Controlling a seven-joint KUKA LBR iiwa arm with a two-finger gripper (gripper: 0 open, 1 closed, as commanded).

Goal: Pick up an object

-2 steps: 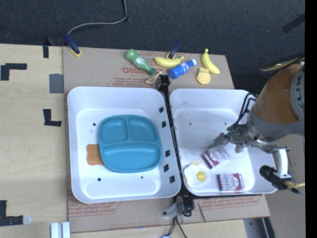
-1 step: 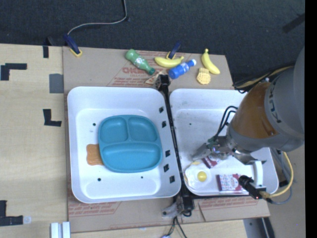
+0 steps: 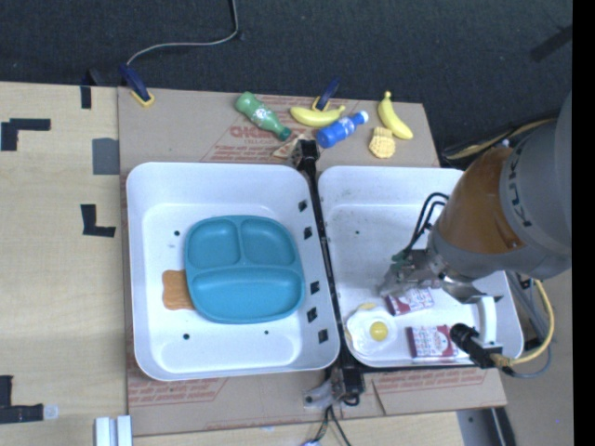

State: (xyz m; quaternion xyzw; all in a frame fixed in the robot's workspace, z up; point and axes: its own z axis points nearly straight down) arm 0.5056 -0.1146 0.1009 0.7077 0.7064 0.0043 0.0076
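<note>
In the right bin my gripper is down near the floor, just above a small red and white packet. Whether anything sits between its fingers I cannot tell. A second red and white packet lies near the bin's front edge. Beside it on the left lies a toy fried egg. The grey arm with its orange band covers the bin's right side.
The left bin holds a blue divided plate with an orange piece under its left edge. Behind the bins lie a green bottle, two bananas, a blue bottle and a yellow corn piece.
</note>
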